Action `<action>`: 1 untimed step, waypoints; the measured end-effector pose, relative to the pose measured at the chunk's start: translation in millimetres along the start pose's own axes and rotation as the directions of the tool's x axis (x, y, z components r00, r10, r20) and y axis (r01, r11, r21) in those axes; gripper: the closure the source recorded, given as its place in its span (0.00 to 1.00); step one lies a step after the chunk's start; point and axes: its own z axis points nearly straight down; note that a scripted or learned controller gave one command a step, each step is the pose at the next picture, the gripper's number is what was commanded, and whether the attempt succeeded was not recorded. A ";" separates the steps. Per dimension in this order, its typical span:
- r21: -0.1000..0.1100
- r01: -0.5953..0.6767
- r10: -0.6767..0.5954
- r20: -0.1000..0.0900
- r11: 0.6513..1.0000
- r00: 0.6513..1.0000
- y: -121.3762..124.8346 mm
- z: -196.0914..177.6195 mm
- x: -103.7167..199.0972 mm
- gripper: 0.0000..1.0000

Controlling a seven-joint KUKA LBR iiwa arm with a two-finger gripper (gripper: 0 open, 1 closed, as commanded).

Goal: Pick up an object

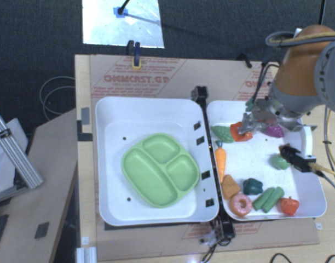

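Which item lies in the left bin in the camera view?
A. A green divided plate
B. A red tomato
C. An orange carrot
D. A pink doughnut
A: the green divided plate lies alone in the left bin, while the carrot, doughnut and tomato all lie in the right bin.

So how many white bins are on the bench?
2. The left bin holds a green divided plate; the right bin, beside it, holds toy foods, with the gripper over its far end.
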 end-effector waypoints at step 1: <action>0.001 -0.007 0.007 0.001 1.000 1.000 -7.7 1.5 -8.0 1.00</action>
